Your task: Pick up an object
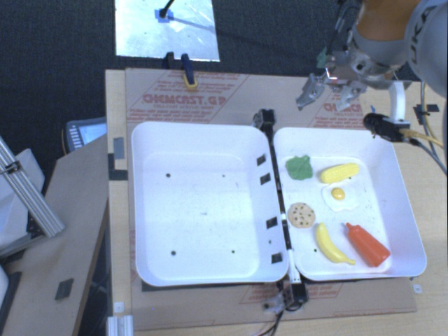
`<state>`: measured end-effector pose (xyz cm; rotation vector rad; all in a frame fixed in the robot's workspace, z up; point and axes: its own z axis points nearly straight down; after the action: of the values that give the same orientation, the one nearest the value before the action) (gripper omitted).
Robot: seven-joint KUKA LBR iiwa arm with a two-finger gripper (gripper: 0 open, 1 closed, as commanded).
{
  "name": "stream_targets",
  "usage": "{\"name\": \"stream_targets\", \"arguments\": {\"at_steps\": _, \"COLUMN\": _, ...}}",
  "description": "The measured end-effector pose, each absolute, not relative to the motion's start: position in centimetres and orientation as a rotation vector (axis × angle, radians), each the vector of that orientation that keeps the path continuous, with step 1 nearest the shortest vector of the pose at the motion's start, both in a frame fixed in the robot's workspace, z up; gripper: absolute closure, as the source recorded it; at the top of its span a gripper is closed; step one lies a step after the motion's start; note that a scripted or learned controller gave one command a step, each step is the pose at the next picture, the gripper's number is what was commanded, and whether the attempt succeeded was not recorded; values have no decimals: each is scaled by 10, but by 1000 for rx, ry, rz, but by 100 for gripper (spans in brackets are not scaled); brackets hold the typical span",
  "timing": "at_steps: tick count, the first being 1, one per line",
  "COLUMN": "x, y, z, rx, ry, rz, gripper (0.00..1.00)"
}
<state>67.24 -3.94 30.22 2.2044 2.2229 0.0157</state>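
My gripper (327, 98) hangs above the bench behind the right bin's (406, 208) far rim, its two fingers spread apart and open with nothing between them. Inside that bin lie a green leafy piece (299, 167), a short yellow corn-like piece (339, 173), a fried egg (338, 196), a brown cookie (302, 215), a yellow banana (331, 244) and a red bottle (367, 245). All of them rest on the bin floor, well in front of and below the gripper.
The left bin (140, 187) sits beside the right one, joined by a black-clipped divider (276, 194). A blue and yellow clamp (187, 72) holds the cardboard base at the back. A shiny sheet (166, 19) lies behind the bench.
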Motion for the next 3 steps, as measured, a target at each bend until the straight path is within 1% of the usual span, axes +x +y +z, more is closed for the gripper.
{"name": "stream_targets", "arguments": {"at_steps": 1, "x": 608, "y": 5, "z": 230, "rx": 2218, "ry": 2234, "rz": -7, "gripper": 0}}
{"name": "stream_targets", "arguments": {"at_steps": 2, "x": 529, "y": 42, "z": 321, "rx": 2216, "ry": 2230, "rz": -2, "gripper": 0}}
{"name": "stream_targets", "arguments": {"at_steps": 3, "x": 493, "y": 107, "z": 502, "rx": 2204, "ry": 2227, "rz": 24, "gripper": 0}}
